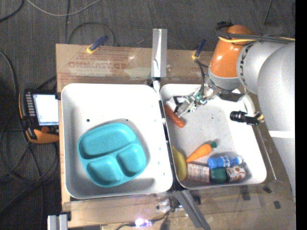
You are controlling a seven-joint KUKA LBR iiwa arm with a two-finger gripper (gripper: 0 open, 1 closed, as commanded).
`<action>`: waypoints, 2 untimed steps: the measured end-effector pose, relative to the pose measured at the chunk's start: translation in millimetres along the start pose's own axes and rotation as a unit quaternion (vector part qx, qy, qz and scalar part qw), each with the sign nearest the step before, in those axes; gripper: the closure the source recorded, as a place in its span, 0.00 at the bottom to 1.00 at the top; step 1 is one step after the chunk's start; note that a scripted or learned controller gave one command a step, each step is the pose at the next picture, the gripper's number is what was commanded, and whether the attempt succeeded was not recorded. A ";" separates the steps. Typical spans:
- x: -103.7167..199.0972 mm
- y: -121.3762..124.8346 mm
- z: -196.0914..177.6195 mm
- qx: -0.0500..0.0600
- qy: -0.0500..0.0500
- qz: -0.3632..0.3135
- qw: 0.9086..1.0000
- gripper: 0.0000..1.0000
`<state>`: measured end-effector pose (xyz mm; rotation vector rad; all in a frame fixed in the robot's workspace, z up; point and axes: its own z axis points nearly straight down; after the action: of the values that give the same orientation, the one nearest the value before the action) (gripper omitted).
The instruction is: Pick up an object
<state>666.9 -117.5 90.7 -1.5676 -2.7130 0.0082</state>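
My gripper point(184, 106) hangs low in the back left corner of the right bin point(225, 123), reaching in from the orange wrist band above it. Its tip is right beside the upper end of a reddish-orange sausage point(175, 118) that lies along the bin's left wall. I cannot make out whether it touches the sausage. Toward the front of the same bin lie a carrot point(200, 152), a yellow banana point(180, 163), a blue-capped bottle point(224, 161) and a small can point(235, 173).
The left bin point(72, 99) holds a turquoise divided plate point(112, 153). A metal post point(159, 51) stands behind the seam between the bins. A black fitting point(242, 117) sticks in over the right bin's right side. A handheld pendant point(41, 111) sits left of the bench.
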 end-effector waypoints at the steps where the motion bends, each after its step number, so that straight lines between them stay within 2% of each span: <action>1: -3.2 -2.2 -8.4 0.001 -0.002 0.000 1.000 1.00; 2: 45.1 26.9 -110.0 -0.003 -0.004 0.015 1.000 1.00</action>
<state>668.8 -64.9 200.7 -1.6130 -2.6973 0.0061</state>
